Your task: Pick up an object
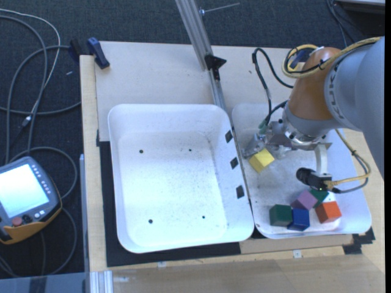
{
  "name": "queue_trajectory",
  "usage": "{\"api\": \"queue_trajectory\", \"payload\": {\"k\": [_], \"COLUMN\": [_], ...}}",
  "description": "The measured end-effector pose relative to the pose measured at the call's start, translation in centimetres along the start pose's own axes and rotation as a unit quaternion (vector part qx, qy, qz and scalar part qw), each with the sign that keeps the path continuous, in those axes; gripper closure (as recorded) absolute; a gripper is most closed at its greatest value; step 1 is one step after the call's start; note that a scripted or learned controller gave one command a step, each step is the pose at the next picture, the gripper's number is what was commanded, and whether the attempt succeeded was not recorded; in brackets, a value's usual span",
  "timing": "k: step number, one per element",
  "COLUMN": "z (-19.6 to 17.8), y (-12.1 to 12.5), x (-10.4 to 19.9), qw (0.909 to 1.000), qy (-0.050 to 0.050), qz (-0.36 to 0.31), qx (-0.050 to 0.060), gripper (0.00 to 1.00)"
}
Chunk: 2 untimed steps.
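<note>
The yellow block (263, 160), near the right bin's (360, 215) left wall, is seen just below the gripper (256, 146), whose state cannot be told, so it may be nudged aside if poorly centred.

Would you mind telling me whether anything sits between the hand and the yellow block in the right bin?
Nothing visible does. The hand is right at the yellow block, and the other blocks are clustered apart near the right bin's front edge.

Yellow block (263, 159), speckled white bins (122, 127)
</note>
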<state>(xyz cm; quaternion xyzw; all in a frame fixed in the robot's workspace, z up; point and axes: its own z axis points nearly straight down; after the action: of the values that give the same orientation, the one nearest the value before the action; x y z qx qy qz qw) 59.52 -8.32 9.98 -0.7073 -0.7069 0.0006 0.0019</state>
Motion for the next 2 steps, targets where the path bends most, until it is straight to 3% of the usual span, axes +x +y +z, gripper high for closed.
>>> {"api": "queue_trajectory", "payload": {"k": [2], "z": [0.0], "y": [0.08], "x": [0.11], "qw": [1.0], "qy": [0.0], "qz": [0.0], "qx": [-0.001], "gripper": [0.0]}}
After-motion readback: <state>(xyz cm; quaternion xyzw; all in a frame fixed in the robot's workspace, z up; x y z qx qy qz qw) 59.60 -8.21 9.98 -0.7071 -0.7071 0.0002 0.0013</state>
